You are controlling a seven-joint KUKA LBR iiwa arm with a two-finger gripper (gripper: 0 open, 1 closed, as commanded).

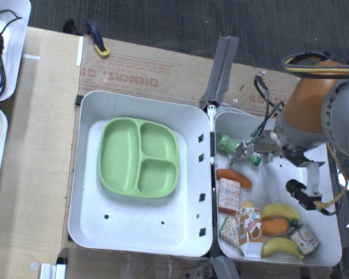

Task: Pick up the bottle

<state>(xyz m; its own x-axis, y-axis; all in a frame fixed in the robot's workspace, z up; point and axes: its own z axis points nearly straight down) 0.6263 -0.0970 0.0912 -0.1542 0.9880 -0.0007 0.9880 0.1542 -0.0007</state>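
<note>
White bins sit side by side on the bench: the left bin (87,154) carries a green divided plate (139,157), the right bin (327,252) food items. The arm (339,96) reaches over the right bin. Its jaws close around the green bottle (228,142) near that bin's far-left corner.

Green divided plate (139,157) in left bin (83,174); right bin (324,254) has sausage (235,177), two bananas (281,211), carrot (277,227), cartons (244,227).
</note>
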